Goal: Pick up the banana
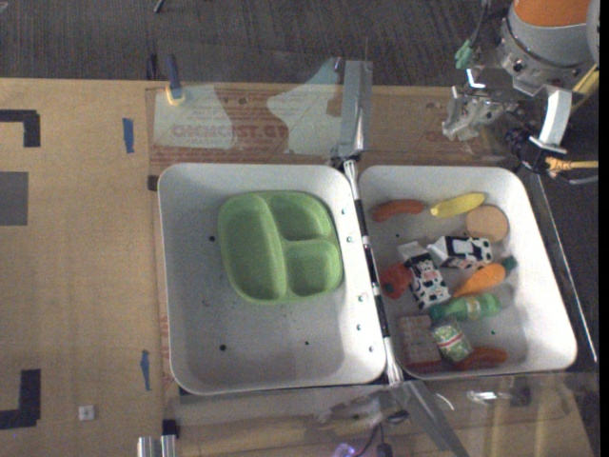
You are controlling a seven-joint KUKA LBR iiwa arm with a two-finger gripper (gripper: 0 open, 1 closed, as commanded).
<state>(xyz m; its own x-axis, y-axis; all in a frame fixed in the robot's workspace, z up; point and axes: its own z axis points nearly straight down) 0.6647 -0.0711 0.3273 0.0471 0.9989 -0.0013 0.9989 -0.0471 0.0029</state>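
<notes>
While the arm (550, 17) hangs at the upper right of the camera view, its hand (468, 114) sits above the tabletop (76, 255) just past the far rim of the right bin (552, 284) — well apart from everything in it. Whether the hand is spread or pressed together I cannot tell; nothing shows between its tips.

The banana (458, 204) lies near the far wall of the right bin, tilted slightly, between a reddish sausage (400, 208) on its left and a round tan cookie (486, 223) just beside it on the right. Nearer the camera lie two cow-print cartons (426, 281), a carrot (483, 278), a green bottle (468, 307) and a small green can (451, 341), crowded together.

The left bin (190, 350) holds a green divided tray (280, 246) — three compartments, nothing in them.
</notes>
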